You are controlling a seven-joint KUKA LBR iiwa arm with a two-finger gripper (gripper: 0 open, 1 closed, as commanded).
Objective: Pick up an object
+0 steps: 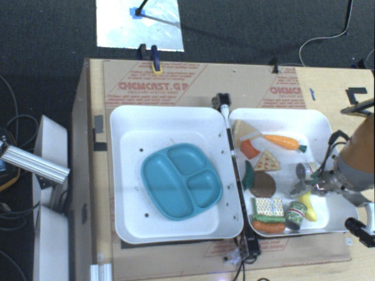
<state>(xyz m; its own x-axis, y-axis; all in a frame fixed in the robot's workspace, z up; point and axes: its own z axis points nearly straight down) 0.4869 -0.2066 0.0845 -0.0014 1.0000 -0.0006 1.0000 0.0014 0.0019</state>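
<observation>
Reaching in from the right, the arm (pixel 354 157) has its gripper (pixel 309 180) low over the right bin (pixel 319 122), prob. because all the pickable toys sit there: carrot (pixel 283 141), cracker wedge (pixel 267 161), brown disc (pixel 263 185), banana (pixel 308 206). Can't tell how the gripper is set or if it has anything. Left bin (pixel 126 127) carries a blue divided plate (pixel 181 180). Bins rest on a cardboard-topped worktop (pixel 193 84); dark floor w/ cables around

You're looking at two white bins (pixel 126 157) of smooth, glossy plastic on a matt brown cardboard sheet (pixel 193 81). The teal divided plate (pixel 181 180) looks like matt plastic, the carrot (pixel 284 141) shiny, and upper left a foil-like panel (pixel 139 16) glints.
</observation>
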